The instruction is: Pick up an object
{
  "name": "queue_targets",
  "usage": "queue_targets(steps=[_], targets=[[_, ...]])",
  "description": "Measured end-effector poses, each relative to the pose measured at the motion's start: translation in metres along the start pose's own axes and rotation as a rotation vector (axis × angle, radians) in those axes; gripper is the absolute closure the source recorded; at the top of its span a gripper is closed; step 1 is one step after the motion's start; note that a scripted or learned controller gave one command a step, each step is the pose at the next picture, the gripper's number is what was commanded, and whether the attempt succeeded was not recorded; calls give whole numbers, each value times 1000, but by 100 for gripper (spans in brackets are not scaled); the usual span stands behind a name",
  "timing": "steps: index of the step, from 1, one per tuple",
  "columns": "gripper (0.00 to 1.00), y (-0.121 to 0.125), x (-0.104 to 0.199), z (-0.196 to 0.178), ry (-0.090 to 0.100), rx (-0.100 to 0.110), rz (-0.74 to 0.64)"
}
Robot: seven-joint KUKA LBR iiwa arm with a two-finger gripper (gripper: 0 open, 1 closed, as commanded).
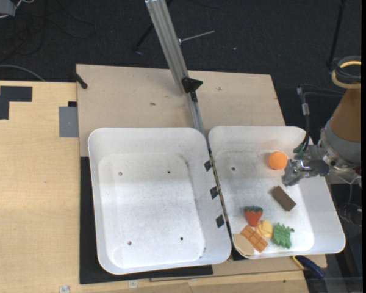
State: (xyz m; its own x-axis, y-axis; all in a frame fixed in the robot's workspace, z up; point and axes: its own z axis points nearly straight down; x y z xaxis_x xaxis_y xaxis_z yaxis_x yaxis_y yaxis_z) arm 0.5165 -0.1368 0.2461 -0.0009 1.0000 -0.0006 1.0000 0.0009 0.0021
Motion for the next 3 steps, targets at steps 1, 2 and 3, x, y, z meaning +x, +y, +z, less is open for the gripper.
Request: queue_targets(steps=[1, 2, 3], targets=[[100, 1, -1, -33, 0, 1, -1], [100, 12, 48, -34, 2, 4, -3], [100, 33, 104, -17, 3, 6, -4]])
